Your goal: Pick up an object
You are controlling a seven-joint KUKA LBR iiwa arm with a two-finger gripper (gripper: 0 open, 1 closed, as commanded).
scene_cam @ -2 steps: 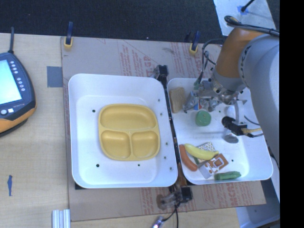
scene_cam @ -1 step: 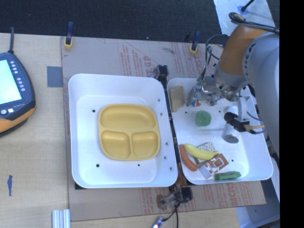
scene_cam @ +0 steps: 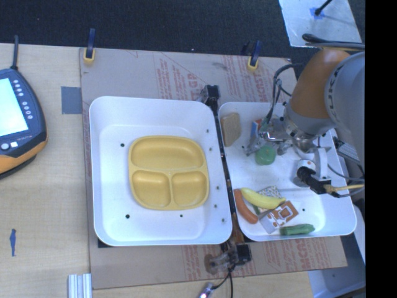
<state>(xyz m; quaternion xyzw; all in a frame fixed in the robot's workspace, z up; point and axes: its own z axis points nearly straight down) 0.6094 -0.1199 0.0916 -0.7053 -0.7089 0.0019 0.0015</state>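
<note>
Grey arm [scene_cam: 329,92] is reaching into the right bin [scene_cam: 335,225], its gripper [scene_cam: 265,143] poised over a green object [scene_cam: 265,156]; grip unclear. Banana [scene_cam: 262,198], sausage [scene_cam: 245,207], cucumber [scene_cam: 296,230] are lying near.

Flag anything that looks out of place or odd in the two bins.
Nothing stands out. The yellow divided tray sits flat in the left bin; the banana and other toys lie loosely in the right bin.

You see the gripper [scene_cam: 263,143] low in the right bin [scene_cam: 335,225] beside a green object [scene_cam: 265,156], a banana [scene_cam: 262,198] nearer you, a yellow tray [scene_cam: 168,171] in the left bin [scene_cam: 105,166].
</note>
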